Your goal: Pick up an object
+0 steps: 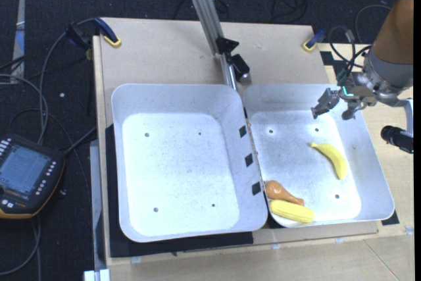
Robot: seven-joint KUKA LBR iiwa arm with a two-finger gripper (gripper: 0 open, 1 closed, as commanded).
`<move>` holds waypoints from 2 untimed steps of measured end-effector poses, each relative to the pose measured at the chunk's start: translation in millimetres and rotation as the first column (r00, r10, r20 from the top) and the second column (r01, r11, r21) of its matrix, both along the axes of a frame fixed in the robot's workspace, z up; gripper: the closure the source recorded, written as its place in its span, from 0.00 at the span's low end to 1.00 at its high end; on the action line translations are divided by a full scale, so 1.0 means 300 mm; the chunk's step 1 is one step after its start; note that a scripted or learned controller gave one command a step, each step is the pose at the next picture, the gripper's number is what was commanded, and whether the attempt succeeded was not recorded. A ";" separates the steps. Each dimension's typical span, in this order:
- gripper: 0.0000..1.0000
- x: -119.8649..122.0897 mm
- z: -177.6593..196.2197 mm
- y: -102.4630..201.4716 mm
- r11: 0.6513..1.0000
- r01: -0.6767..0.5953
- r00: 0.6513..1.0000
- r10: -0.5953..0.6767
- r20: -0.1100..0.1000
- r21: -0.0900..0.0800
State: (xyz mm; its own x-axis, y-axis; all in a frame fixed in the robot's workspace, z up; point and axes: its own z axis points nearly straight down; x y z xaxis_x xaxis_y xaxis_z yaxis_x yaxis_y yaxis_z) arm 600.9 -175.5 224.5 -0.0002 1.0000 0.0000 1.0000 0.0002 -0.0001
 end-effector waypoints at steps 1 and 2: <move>0.00 0.000 0.000 0.000 1.000 0.000 1.000 0.000 0.000 0.000; 0.00 -0.001 -0.206 0.015 1.000 0.000 1.000 0.000 -0.004 0.001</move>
